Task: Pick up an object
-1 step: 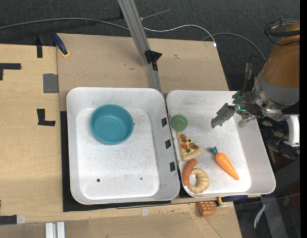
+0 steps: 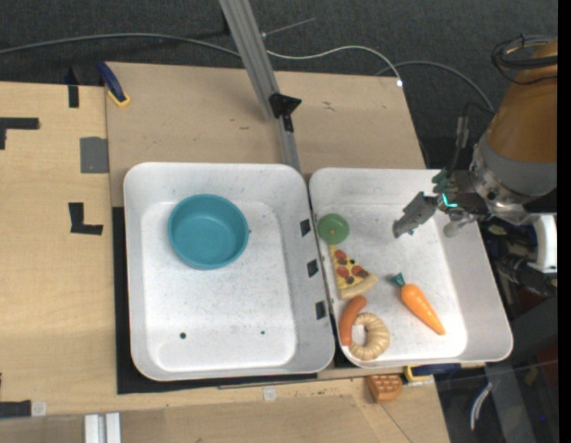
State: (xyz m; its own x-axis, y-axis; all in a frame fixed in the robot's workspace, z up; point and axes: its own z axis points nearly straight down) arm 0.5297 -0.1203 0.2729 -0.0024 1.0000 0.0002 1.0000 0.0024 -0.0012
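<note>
In the right bin [image 2: 469,335] lie an orange carrot [image 2: 420,306], a pizza slice [image 2: 349,271], a small green round piece [image 2: 333,227], a beige ring-shaped donut [image 2: 370,334] and a curved orange sausage [image 2: 350,317] beside it. My gripper [image 2: 434,217] hangs over the upper right part of that bin, above and right of the carrot. Its two fingers are spread apart with nothing between them. A blue bowl [image 2: 208,232] sits in the left bin [image 2: 156,340].
A grey metal pole [image 2: 257,58] slants down from the top to the seam between the bins. A small orange block [image 2: 385,387] lies on the bench below the right bin. Cables run across the dark floor behind the bench.
</note>
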